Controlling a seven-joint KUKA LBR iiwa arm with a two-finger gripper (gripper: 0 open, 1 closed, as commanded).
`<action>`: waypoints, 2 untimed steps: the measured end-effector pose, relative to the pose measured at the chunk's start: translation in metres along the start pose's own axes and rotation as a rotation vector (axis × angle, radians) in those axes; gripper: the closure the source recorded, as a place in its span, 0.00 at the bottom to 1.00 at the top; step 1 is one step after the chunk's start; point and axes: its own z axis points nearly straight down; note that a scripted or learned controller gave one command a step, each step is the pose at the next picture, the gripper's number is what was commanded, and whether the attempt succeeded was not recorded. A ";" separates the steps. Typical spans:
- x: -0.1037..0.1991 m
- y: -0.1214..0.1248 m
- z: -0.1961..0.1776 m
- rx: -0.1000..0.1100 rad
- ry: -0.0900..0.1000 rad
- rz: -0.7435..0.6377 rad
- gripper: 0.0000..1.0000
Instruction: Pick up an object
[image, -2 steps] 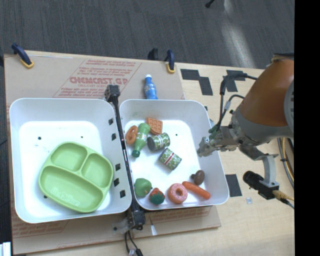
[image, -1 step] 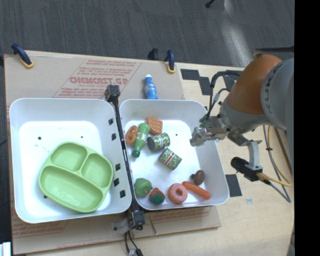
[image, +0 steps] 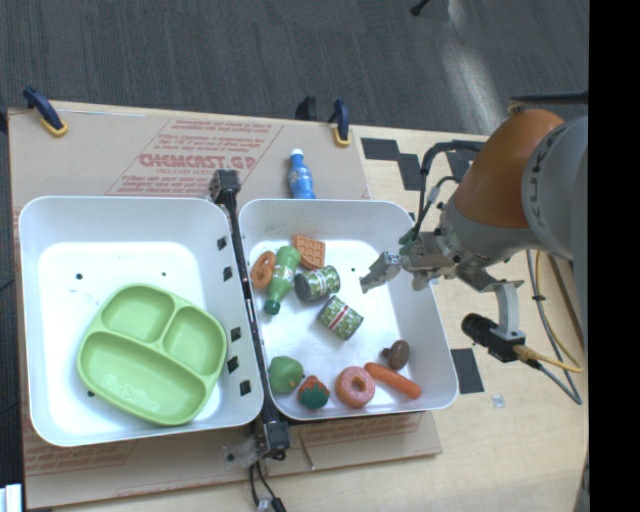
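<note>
Camera view shows my jaws (image: 385, 270) spread wide, holding nothing, over the right bin (image: 425, 330) near its right wall. Toy cans (image: 330, 300) lie just left.

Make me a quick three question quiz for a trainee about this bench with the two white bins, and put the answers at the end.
1. True or false: the green divided plastic plate lies in the left white bin.
2. Multiple choice: the orange toy carrot in the right white bin lies nearest which item? A. the blue bottle on the cardboard B. the pink ring doughnut C. the waffle square
3. Fill in: the grey arm's gripper hangs over the ____ bin.

Key: 1 true; 2 B; 3 right.
</note>
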 end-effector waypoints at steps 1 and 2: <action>0.080 -0.023 0.108 0.003 0.002 -0.002 0.00; 0.079 -0.022 0.097 0.003 0.001 -0.005 1.00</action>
